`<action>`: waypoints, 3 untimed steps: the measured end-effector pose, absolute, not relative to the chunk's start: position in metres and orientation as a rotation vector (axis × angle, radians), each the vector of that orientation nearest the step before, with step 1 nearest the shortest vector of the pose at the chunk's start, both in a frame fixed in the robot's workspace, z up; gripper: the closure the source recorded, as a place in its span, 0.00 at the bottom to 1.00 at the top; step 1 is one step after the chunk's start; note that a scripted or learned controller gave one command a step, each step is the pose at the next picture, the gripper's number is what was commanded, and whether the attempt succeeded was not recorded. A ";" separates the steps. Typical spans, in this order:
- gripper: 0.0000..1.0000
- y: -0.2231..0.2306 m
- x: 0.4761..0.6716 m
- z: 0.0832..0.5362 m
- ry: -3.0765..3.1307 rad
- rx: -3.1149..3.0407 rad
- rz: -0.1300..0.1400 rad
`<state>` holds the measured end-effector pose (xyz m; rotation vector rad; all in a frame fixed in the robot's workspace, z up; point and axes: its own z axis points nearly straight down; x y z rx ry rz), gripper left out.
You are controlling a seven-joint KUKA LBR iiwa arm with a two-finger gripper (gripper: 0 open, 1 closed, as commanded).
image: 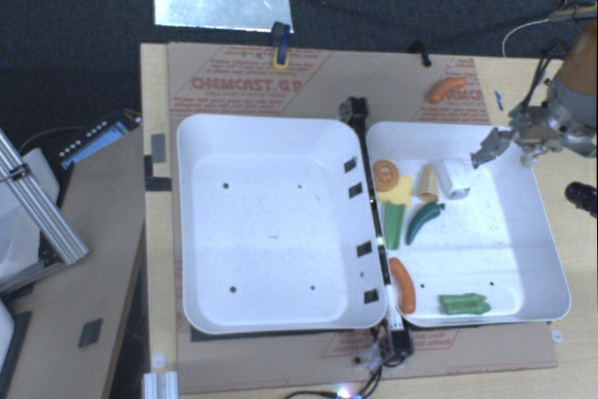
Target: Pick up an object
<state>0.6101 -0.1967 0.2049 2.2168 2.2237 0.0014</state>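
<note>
Several toy foods are clustered in the right bin (537, 229), left of and below the gripper (488, 151); nothing is seen held, its opening indiscernible. Approach is judged underway; descent onto the white cylinder (455, 180) is called for.

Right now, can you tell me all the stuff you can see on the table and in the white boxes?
Left bin: 1, white, left half of the bench.
Right bin: 1, white, beside it on the right.
Orange sausage-shaped toy: 1, orange-red, right bin, near the left wall, low down.
Bumpy green piece: 1, green, right bin, front edge.
Curved green pepper-like toy: 1, dark green, right bin, middle.
Green stick: 1, green, right bin, beside the pepper.
Yellow piece: 1, yellow, above the green stick.
Orange ring: 1, orange, right bin, upper left.
Tan cone: 1, tan, right bin, upper middle.
White cylinder: 1, white, right of the cone.
Orange sausage: 1, orange, on the cardboard behind the right bin.
Gripper: 1, grey, over the right bin's upper right.
</note>
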 end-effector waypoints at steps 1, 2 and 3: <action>0.00 -0.144 0.611 0.081 2.233 2.215 0.006; 0.00 -0.088 0.657 0.087 2.221 2.206 -0.017; 1.00 -0.088 0.658 0.098 2.217 2.209 -0.002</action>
